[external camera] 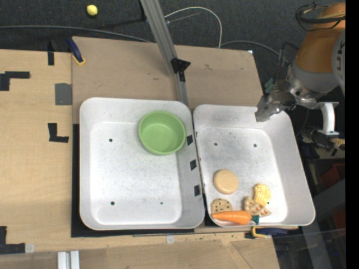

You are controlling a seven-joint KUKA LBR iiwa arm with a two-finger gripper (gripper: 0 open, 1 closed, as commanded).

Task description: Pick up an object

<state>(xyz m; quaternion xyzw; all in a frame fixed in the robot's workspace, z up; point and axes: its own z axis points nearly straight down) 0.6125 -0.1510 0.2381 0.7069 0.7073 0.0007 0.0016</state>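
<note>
My gripper (265, 113) hangs over the far right corner of the right bin (241, 122), well away from the objects. Nothing shows between its tips. Near that bin's front edge lie a round tan biscuit-like piece (226, 181), a small brown cookie (221, 205), an orange carrot (233, 217), a yellow corn piece (261, 193) and a small tan piece (256, 207). A green bowl (162, 132) sits in the far right part of the left bin (101, 167).
A grey metal pole (160, 27) slants from the top down to the gap between the bins. Cables run across the dark floor behind the bench. A small yellow ball (92, 9) lies on the floor at the far left.
</note>
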